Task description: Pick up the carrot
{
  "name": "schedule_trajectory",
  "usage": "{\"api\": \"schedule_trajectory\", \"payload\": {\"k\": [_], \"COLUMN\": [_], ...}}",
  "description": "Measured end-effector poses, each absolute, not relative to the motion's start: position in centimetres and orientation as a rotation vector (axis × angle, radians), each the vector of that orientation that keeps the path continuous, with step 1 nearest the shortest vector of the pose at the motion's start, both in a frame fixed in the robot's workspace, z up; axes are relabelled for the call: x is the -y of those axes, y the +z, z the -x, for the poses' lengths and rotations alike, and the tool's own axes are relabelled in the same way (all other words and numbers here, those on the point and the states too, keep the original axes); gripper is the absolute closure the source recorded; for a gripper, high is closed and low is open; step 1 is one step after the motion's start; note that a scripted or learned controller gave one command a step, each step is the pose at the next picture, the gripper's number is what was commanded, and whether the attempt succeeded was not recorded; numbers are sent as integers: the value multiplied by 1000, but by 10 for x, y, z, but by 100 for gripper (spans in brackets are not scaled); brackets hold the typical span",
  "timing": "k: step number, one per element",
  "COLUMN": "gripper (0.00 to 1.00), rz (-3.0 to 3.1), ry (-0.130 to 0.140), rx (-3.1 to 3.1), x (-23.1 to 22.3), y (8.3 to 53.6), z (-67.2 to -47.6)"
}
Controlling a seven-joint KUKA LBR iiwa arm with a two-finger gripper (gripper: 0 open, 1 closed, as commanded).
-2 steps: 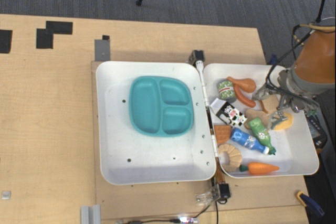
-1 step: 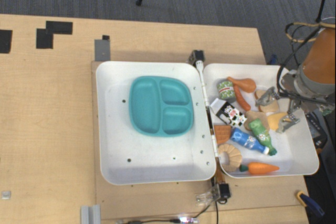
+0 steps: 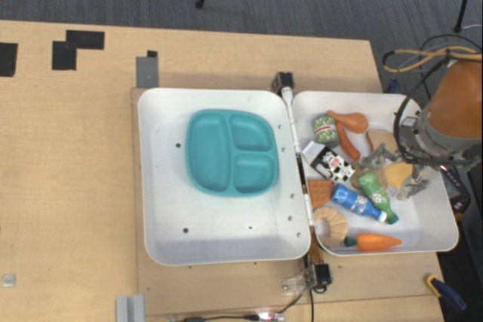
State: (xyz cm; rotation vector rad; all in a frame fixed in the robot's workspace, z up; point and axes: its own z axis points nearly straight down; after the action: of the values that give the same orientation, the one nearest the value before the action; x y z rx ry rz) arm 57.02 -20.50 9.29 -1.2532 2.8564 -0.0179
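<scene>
- Nearest the camera, the carrot (image 3: 375, 242) is being seen lying flat along the near edge of the right bin (image 3: 445, 234), its green end pointing left and touching nothing of the gripper.
- Across the left half of the bench (image 3: 68, 162), bare wood is being shown, with black marks near its far left corner.
- Inside the left bin (image 3: 162, 237), a teal divided plate (image 3: 231, 152) is being carried near the middle, a little toward the far edge.
- Along the left wall of the right bin, a black-and-white spotted block (image 3: 333, 163), a brown waffle-like piece (image 3: 320, 192) and a tan ridged piece (image 3: 330, 223) are being shown in a row running toward the near edge.
- Toward the far edge of that bin, a green round item (image 3: 325, 128) and an orange drumstick-shaped toy (image 3: 349, 120) are being seen side by side.
- Between the middle of the bin and the carrot, a blue tube (image 3: 361, 204) is being seen lying slantwise, with a green bottle (image 3: 373, 188) just beside it.
- Over the right side of the right bin, the gripper (image 3: 395, 167) is being held well apart from the carrot, near a yellow piece (image 3: 398, 176); whether its jaws are apart or together cannot be told.
</scene>
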Motion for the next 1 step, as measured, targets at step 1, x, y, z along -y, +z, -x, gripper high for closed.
{"api": "schedule_trajectory", "payload": {"k": [1], "gripper": [0], "rz": [1581], "ry": [-8], "rx": [-2701], "x": [204], "y": [112], "z": [-561]}}
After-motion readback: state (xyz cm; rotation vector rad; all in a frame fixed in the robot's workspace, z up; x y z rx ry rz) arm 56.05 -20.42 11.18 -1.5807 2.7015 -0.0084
